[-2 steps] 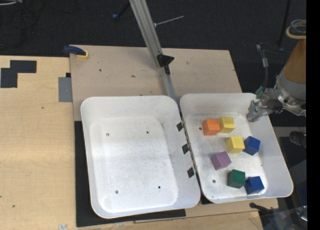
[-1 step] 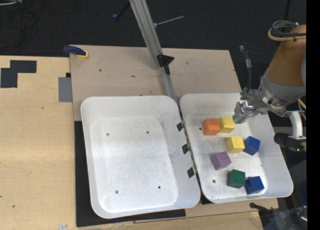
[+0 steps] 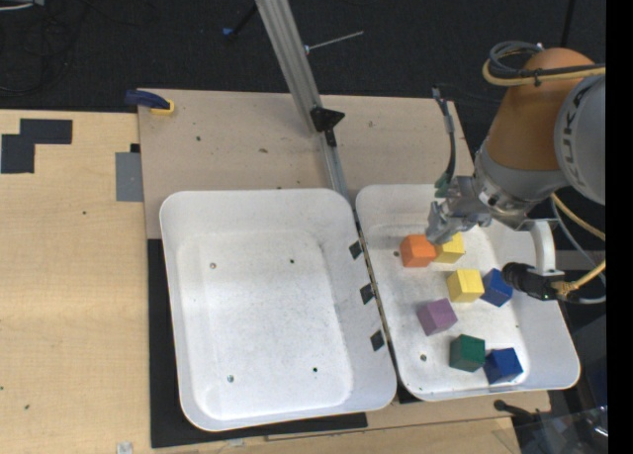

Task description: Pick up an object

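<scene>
The grey arm with its orange band [image 3: 539,111] reaches in from the right and hangs its pincer [image 3: 447,222] low over the upper part of the right-hand shallow white bin [image 3: 554,363]. The pincer sits just above and between a small orange cube [image 3: 416,251] and a small yellow cube [image 3: 452,247], which lie touching or nearly touching each other; whether it is spread, pressed together or pinching anything cannot be told from this slanted view, since the wrist covers the tips. Lower in the same bin, a second, larger yellow cube [image 3: 465,285] lies just beside a blue cube [image 3: 497,289], with a purple cube [image 3: 435,317] near them toward the bin's left wall. Near the bin's front edge a dark green cube [image 3: 467,353] sits just beside another blue cube [image 3: 503,364]. The left-hand white bin [image 3: 198,244] lies alongside on the light wooden counter [image 3: 69,274], the two bins joined by small black clips [image 3: 367,293] along their shared edge. A slanted aluminium rail [image 3: 292,56] rises behind the bins.
</scene>
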